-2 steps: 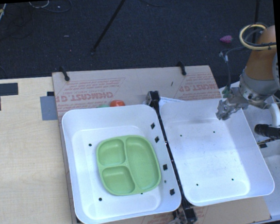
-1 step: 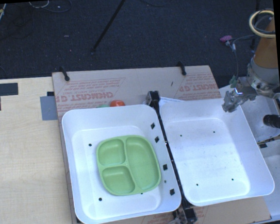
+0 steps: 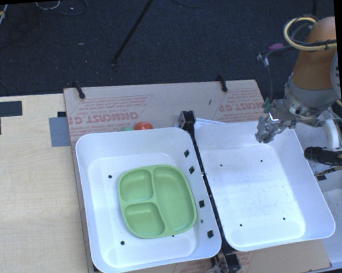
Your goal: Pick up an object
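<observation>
Hovering over the right bin's (image 3: 321,221) far corner, my gripper (image 3: 264,132), its state unclear, sits well right of the green divided plate (image 3: 157,201).

Here's the arm (image 3: 315,67): a rounded orange band up top, a grey collar beneath it. A yellow cable (image 3: 300,32) loops over the orange section, and a thin dark wire with a purple tip runs down beside it. Below the collar sits a silvery, metallic gripper (image 3: 264,132), blocky and glinting, fine detail too small to read.
</observation>
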